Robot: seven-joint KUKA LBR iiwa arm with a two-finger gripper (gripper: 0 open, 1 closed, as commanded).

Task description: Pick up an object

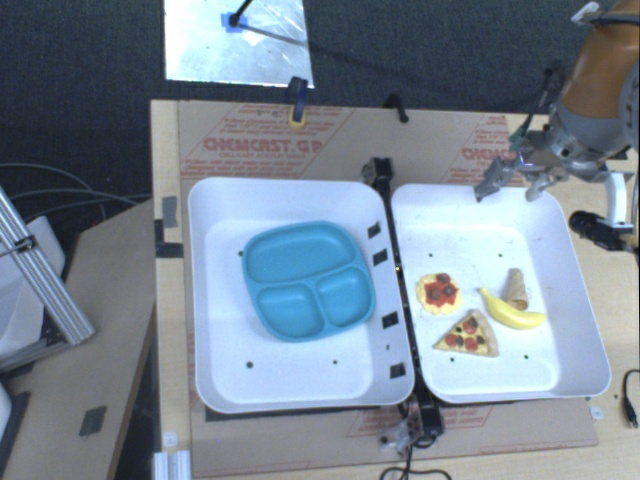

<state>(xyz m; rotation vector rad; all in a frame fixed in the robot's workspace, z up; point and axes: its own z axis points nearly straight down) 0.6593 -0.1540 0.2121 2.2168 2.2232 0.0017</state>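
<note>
Gripper (512, 180) hangs spread wide and holding nothing at the upper right of the frame, over the right bin's (585, 298) far rim, so we judge approach step; next it must descend toward the banana (512, 311) lower right.

Even overhead light, soft shadows, glare on foil sheet (240, 28), slight blur.
</note>
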